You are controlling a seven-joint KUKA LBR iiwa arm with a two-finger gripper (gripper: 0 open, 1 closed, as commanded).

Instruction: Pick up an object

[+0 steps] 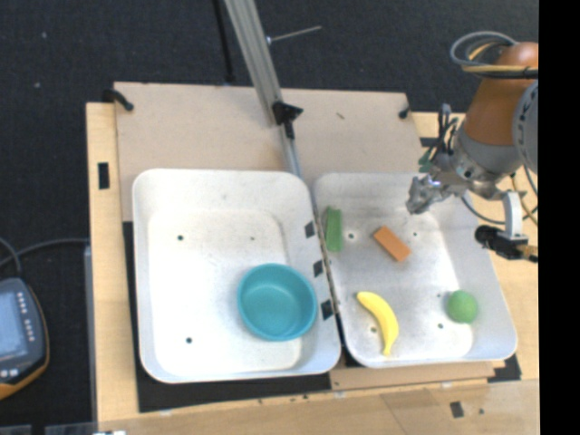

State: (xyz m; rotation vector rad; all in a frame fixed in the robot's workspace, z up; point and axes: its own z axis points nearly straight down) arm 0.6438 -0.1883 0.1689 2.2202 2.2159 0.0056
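Arm: reaching in from the right, its orange band sitting above the wrist, the wrist hanging over the far right corner of the right bin.
Claw: pointing down over the upper part of the right bin; I cannot tell from here whether it is open or closed, and nothing is showing in its grip.
Right bin: lying on the tabletop and holding four things.
Orange block: lying tilted near the middle of the right bin, just below and left of the claw, apart from it.
Banana: lying curved toward the near edge of the right bin, below the orange block.
Green ball: sitting near the right wall of the right bin, well apart from the banana.
Green piece: lying lengthwise against the left wall of the right bin.
Left bin: lying beside the right bin, their inner walls touching.
Blue bowl: sitting upright in the near right part of the left bin.
Tabletop: carrying both bins, bare board showing behind them.
Metal pole: slanting down from the top toward the gap between the bins.
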